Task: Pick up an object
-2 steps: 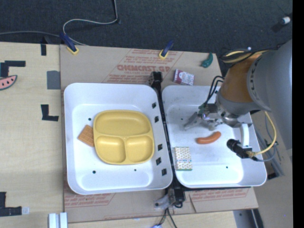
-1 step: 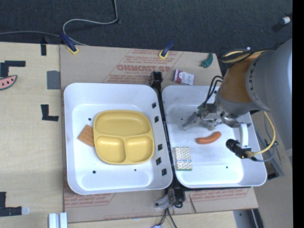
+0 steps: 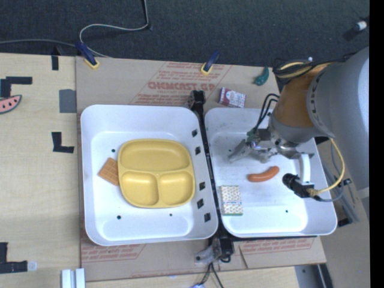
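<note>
The gripper (image 3: 240, 153) hangs low over the right bin (image 3: 312, 224), its fingers (image 3: 235, 155) reaching toward the bin's left part. They look spread apart with nothing between them, so it appears released and empty, though at this slant the gap is small and hard to read. The grey arm (image 3: 336, 101) with its orange band (image 3: 294, 104) comes in from the right and bends down over the bin's far half, which suits a downward reach into the bin.

Just beside the gripper, toward the near edge and a little to the right, lies a small orange sausage (image 3: 264, 174), flat on the bin floor and apart from the fingers. It is the closest candidate for picking. Farther toward the near edge sits a small patterned packet (image 3: 231, 200), also lying flat, close to the divider between the bins.

Well to the left of the gripper, the left bin (image 3: 96, 221) holds a yellow divided plate (image 3: 157, 173) resting upright, with a tan cracker-like piece (image 3: 109, 171) tucked partly under its left rim.

No object is lifted yet; my judgement is that the pick is at its approach stage.
</note>
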Motion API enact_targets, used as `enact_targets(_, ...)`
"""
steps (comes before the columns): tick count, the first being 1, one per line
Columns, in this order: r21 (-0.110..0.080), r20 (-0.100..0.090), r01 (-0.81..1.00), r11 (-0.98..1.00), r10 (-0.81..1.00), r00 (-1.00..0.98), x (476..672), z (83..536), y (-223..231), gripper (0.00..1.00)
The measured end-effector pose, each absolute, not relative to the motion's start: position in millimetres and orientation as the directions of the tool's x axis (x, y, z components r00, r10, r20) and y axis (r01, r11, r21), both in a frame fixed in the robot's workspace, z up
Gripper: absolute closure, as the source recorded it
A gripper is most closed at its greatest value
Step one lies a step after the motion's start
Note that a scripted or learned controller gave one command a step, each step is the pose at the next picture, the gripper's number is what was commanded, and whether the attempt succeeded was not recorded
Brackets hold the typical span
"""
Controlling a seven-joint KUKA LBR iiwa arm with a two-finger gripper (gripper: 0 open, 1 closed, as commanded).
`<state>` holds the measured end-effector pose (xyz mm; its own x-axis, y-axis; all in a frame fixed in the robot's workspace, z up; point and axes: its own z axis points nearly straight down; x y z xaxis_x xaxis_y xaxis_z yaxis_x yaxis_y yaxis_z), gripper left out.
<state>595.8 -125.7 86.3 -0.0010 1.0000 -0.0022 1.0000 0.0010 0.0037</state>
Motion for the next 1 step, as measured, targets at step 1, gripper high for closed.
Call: enact_targets(1,0.005,-0.003,1.000,0.001,1.000,-0.001,564.8,86.6,-118.8,0.00)
